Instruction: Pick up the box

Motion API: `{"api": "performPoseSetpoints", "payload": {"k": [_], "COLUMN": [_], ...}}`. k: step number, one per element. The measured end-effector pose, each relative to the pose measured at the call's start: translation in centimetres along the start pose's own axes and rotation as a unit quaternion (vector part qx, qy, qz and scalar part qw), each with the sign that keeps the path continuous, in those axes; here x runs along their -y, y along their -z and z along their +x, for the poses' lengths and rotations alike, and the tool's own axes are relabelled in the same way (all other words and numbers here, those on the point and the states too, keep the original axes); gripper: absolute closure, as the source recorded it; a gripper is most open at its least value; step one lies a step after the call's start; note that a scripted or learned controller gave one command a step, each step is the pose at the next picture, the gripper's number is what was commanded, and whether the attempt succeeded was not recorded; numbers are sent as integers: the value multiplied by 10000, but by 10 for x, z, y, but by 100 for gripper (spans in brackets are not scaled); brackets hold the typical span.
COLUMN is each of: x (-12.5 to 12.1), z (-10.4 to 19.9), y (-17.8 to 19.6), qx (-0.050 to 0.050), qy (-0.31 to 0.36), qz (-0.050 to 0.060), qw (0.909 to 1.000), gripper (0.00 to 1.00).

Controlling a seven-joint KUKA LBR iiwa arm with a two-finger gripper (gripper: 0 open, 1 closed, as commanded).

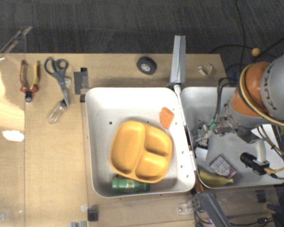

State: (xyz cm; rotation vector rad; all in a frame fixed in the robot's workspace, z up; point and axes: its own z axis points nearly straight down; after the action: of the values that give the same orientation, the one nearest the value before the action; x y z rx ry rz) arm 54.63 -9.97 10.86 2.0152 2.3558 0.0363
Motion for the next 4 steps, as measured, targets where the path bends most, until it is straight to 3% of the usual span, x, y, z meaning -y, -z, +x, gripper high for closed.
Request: {"api": "performPoseSetpoints", "payload": {"k": [1, 2, 3, 4], "x": [-61, -10, 52, 54], "z": [-7, -16, -7, 0], "y": [-2, 22, -17, -16], "qx": [-28, -81, -54, -29], "qy": [515, 683, -250, -1026], "qz": [42, 181, 143, 130], "qw": [9987, 9975, 9996, 9946], "gripper": [0, 0, 0, 0]}}
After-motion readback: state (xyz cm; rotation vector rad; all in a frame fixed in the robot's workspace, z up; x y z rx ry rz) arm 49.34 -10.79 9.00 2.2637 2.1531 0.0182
